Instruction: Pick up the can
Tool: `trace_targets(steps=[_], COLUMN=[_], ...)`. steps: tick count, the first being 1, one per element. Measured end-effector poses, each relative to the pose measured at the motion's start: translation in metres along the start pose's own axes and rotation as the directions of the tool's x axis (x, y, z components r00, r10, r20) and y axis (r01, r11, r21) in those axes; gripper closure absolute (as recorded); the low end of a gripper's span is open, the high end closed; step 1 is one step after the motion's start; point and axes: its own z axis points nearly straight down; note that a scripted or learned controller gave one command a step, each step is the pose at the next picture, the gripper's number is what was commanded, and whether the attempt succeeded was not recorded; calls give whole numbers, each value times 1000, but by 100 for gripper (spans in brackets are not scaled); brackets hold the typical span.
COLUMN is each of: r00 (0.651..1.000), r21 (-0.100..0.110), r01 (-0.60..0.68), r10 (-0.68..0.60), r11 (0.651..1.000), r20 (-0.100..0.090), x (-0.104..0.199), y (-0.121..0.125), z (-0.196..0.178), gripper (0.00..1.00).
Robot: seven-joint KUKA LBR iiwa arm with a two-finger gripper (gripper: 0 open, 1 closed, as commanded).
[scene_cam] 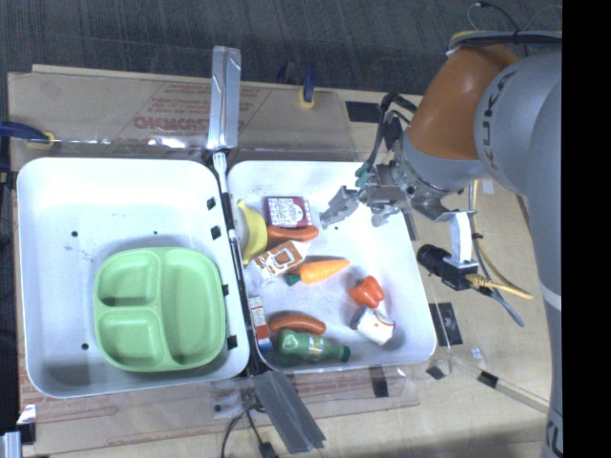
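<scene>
- Camera view: the can (287, 208), dark red w/ a pale label, lies in the right bin (406, 299), at its far end near the divider betw. the two bins.
- From the jaws, the can is off to the view's left at about the same height in the frame. It is near them but not touching, w/ bare bin floor between.
- Can's outline reads nearly square from up here, so I can't tell the long axis for sure. It looks laid flat, label up.
- Jaws look released: two fingers (338, 207) spread, nothing between them, hanging over the bin's far right part.
- Crowding on the can's side away from the jaws: banana (251, 232) just beside it, and a sausage (292, 234) touching or almost touching its near edge.
- Further from the jaws, toward the view's bottom: small snack box (278, 260), carrot (321, 270), red pepper (366, 291), white cup-like piece (378, 328), second sausage (297, 324) and green bottle (311, 350).
- Well apart, past the can from the jaws: left bin (57, 198) w/ a green divided plate (160, 308).
- Judgement: approach not finished. The coming move turns on a sideways shift toward the view's left, then a descent. Risk is catching the sausage or banana along w/ the can.
</scene>
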Motion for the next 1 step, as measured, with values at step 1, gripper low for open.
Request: trace_targets(steps=[1], r00=[998], r21=[0], r01=[-66], r10=[66], r11=[998], r20=[1], x=[94], y=[-70], z=[21], gripper=[0])
